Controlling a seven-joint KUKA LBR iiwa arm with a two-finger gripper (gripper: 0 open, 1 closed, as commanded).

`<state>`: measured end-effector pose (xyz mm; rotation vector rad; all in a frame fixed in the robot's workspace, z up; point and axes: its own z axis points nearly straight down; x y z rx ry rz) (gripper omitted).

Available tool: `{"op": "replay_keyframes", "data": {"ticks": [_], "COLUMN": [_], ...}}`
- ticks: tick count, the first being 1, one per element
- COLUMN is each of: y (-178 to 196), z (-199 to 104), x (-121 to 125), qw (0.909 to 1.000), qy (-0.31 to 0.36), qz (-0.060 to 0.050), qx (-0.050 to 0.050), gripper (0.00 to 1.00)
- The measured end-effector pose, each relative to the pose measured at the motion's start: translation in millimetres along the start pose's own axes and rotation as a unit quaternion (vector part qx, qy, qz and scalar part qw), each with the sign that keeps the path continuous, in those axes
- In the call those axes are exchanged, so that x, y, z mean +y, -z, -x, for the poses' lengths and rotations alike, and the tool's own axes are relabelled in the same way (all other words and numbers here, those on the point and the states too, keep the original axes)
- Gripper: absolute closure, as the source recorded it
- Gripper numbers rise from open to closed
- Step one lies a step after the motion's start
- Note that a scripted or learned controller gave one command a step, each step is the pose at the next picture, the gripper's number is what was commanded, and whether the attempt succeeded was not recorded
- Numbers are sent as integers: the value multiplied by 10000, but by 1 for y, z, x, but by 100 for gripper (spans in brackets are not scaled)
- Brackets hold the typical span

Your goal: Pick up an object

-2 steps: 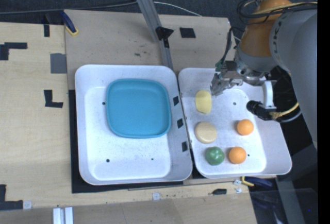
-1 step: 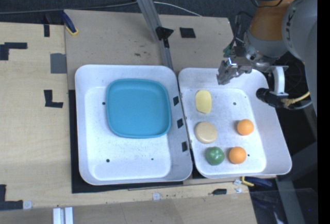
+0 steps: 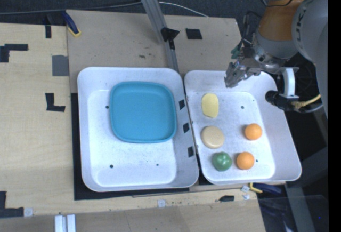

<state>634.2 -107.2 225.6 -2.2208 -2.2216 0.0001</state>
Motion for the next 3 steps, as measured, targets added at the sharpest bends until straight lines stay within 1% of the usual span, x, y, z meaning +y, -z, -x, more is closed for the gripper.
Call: {"op": "replay_keyframes", "data": {"ticks": [1,2,3], "y": [-4,-13,1], "z": [-55,-107,-163], "x": [-6,-1,6], "qw": [10000,10000,10000], "qy": [19,21,23], "qz": [-3,-5,3], "qx": [2,4,6], "gripper": [100,100,100]}}
